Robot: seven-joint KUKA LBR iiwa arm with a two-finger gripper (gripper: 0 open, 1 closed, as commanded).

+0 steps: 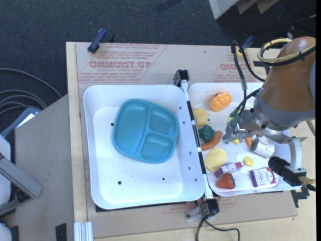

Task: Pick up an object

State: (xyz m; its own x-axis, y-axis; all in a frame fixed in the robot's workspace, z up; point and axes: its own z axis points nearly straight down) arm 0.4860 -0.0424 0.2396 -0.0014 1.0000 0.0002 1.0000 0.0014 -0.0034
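Dark carpet around a cardboard-topped bench (125,59) bearing two shallow white plastic bins: left bin (95,134) with a smooth blue divided plate (145,130) amid bare floor, right bin (200,92) crowded with toy food — orange pepper (220,101), yellow lemon (216,158), red strawberry (225,182), carrot (211,140), printed packet (263,176). Grey arm (288,84) with orange band over right bin, covering its far side; gripper (241,129) low among toys, fingers too obscured to tell whether parted, closed or gripping.
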